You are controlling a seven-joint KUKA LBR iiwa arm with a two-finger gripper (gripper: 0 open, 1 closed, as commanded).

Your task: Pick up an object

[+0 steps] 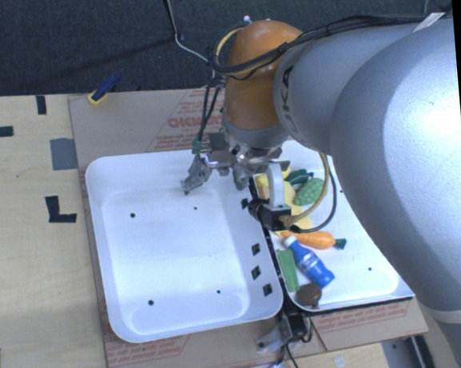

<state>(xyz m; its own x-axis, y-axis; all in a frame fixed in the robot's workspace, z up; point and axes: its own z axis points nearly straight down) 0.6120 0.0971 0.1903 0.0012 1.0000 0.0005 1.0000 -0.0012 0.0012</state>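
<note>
The grey KUKA arm with its orange wrist band reaches in from the view's right, its two-finger gripper [224, 189] poised low over the far edge of the left shallow white plastic bin [106, 230], close to the rim shared with the right shallow white plastic bin [379, 274]. The fingers appear spread wide, one grey finger [194, 178] slanting out over the left bin's floor, and nothing is seen between them.

Every candidate for the pick lies to the view's right of the gripper, across the shared rim. An orange carrot-shaped toy [311, 238] lies nearly crosswise. Below it, a blue plastic bottle with a white cap [310, 265] runs diagonally from upper left to lower right. A slim green stick [289, 270] lies along the bin's near wall, with a small brown rounded object [308, 294] at its foot. A green textured lump [311, 190] and a yellow piece [295, 183] sit just beside the wrist, partly hidden.

Judging from this, the gripper must shift rightward over the rim before descending; the carrot toy looks nearest.
</note>
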